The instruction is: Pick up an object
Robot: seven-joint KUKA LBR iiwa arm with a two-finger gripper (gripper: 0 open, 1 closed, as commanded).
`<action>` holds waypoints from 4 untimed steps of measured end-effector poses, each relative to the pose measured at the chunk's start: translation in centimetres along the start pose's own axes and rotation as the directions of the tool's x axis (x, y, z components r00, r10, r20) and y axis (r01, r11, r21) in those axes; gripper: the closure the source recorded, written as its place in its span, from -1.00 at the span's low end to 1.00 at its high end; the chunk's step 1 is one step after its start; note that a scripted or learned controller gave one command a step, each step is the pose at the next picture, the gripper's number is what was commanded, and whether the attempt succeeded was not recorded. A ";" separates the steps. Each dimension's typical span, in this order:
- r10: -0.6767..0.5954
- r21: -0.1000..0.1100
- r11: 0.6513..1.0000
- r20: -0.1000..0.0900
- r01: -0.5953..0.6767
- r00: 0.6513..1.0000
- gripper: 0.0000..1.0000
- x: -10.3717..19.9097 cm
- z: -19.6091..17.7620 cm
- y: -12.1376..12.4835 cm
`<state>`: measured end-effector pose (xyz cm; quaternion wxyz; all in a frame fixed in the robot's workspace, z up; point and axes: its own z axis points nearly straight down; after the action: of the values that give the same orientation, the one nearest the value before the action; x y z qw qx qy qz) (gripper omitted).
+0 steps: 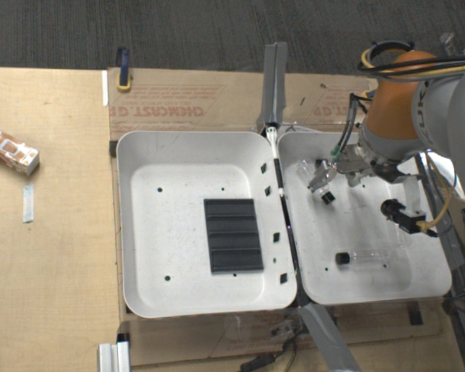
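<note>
The arm point(407, 107) is seen reaching in over the far part of the right bin point(318, 281). The gripper point(324, 183) is positioned low, near the bin's far-left corner. Whether its fingers are spread or pressed together cannot be told; nothing is visibly pinched.

A clear tube with a dark cap point(362, 259) is noted lying near the front of the right bin, well apart from the gripper. A black ribbed block point(233, 235) lies flat in the middle of the left bin point(139, 285).

The pick is judged not yet done: no object is seen lifted. Grasp and lift remain.
</note>
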<state>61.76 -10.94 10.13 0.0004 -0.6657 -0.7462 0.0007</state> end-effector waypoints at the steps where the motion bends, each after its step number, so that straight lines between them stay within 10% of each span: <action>1: -0.037 0.040 0.998 -0.015 0.037 0.999 -1.00 -3.2 1.8 2.7; 2: -0.044 0.044 0.998 -0.012 0.044 0.999 1.00 -3.2 1.1 2.6; 3: -0.006 0.000 1.000 0.000 0.006 1.000 1.00 6.1 -9.5 2.7; 4: -0.012 0.000 1.000 0.001 0.012 1.000 1.00 11.4 -12.7 5.4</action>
<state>65.87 1.03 22.77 0.0000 -0.6612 -0.7502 0.0011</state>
